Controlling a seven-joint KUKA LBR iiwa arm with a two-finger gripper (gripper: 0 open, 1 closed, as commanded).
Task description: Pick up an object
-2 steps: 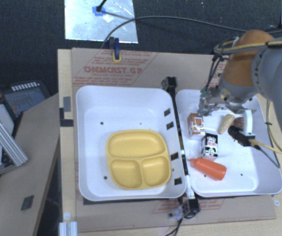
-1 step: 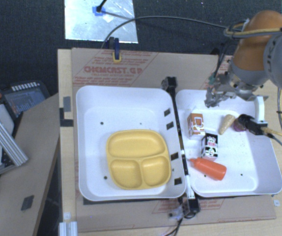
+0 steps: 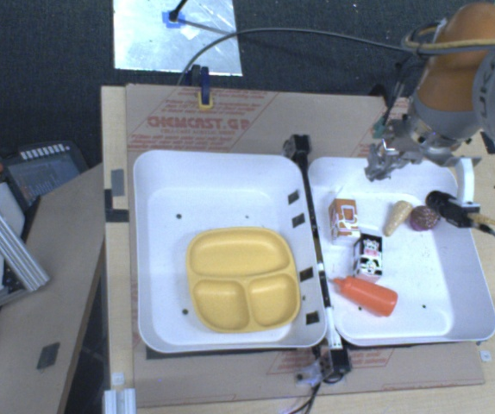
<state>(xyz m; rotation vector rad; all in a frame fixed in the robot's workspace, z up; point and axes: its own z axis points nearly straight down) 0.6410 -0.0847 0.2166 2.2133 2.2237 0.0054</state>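
5 objects (image 3: 368,256) in right bin (image 3: 463,317); 1 yellow tray (image 3: 243,278) in left.

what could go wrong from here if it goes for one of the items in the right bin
The gripper sits above the right bin's far end, apart from every item. The black-and-white carton nearly touches the orange carrot, so closing on one may shove the other. The cone and dark round item lie close together and look likely to roll away.

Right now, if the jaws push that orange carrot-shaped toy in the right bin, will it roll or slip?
The orange carrot-shaped toy looks rounded and tapered, so it would probably roll in a curve. Its smooth, plastic-looking surface may slip on the white right bin.
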